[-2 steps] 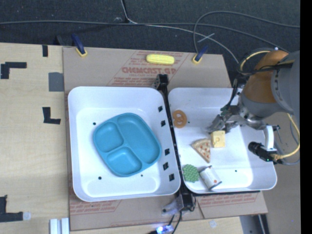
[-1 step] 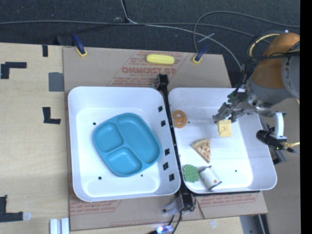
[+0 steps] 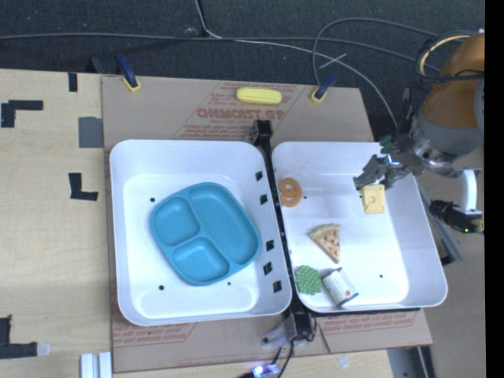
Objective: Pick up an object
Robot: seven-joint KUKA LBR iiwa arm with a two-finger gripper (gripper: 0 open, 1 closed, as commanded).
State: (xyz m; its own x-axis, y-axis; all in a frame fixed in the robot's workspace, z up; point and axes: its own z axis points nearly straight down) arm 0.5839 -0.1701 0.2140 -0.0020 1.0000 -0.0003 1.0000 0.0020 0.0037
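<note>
Below tool [image 3: 376,173]: cheese block [image 3: 373,199]; pizza slice [image 3: 327,241], donut [image 3: 290,191] nearby.

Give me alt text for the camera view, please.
A grey robot arm's gripper sits directly above a yellow cheese block in the right bin, which also holds a pretzel, pizza slice and small can. The left bin holds a blue divided plate.
</note>
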